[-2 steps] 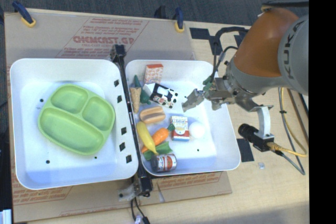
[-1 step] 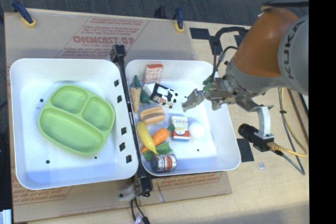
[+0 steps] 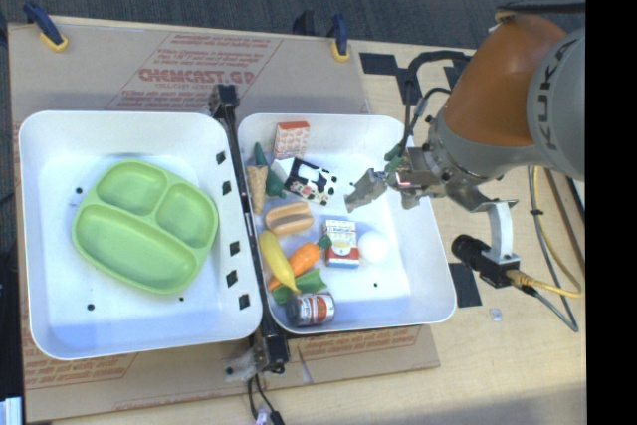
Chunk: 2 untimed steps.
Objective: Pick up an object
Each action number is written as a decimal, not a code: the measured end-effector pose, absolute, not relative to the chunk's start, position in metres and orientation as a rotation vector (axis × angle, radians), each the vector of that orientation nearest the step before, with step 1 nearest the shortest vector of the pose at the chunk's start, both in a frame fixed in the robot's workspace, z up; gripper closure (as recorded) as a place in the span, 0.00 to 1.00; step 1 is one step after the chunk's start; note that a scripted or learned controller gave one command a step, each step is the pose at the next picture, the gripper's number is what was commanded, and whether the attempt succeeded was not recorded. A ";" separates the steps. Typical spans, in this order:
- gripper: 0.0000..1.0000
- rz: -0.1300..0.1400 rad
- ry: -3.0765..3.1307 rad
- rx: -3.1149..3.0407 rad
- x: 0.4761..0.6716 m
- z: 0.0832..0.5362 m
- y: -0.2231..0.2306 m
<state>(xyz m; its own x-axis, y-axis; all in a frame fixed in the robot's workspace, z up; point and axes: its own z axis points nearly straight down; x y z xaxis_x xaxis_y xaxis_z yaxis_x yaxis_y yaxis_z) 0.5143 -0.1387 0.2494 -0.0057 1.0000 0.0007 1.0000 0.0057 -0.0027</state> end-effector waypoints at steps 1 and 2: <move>0.00 0.002 -2.226 -2.213 0.514 0.249 -0.139; 0.00 0.002 -2.226 -2.213 0.514 0.249 -0.139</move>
<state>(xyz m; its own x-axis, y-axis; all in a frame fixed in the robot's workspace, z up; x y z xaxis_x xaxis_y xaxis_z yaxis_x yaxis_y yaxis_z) 0.5143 -0.1387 0.2494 -0.0057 1.0000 0.0007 1.0000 0.0057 -0.0027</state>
